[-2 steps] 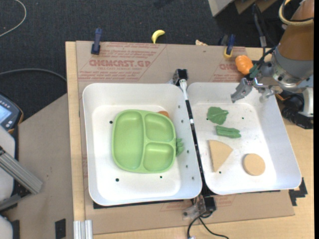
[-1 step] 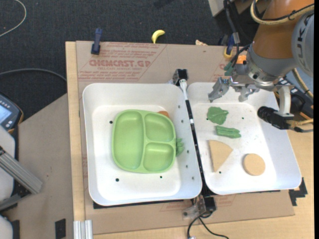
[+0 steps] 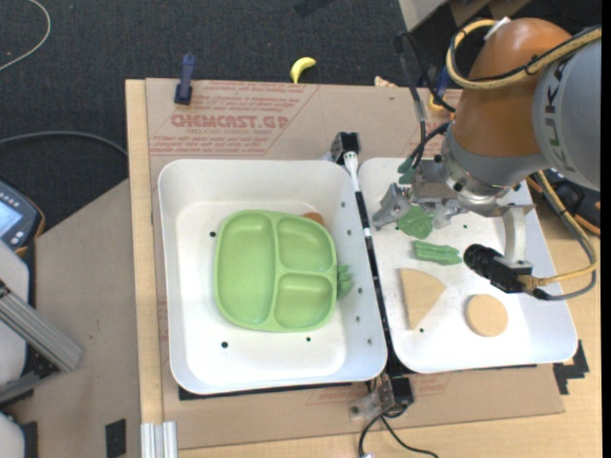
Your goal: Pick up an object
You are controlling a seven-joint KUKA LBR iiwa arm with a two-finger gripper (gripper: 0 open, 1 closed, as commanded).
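Hand [image 3: 417, 213] low in the right bin [image 3: 544, 346], green piece [image 3: 416, 223] between its narrowly parted fingers.

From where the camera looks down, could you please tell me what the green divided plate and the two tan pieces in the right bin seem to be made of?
The green divided plate looks like moulded plastic: uniform colour, soft sheen, rounded compartment ridges. The tan wedge and tan round disc look like unfinished wood or a wood-coloured plastic: matte, flat-faced, pale brown; the grain is too small to tell.
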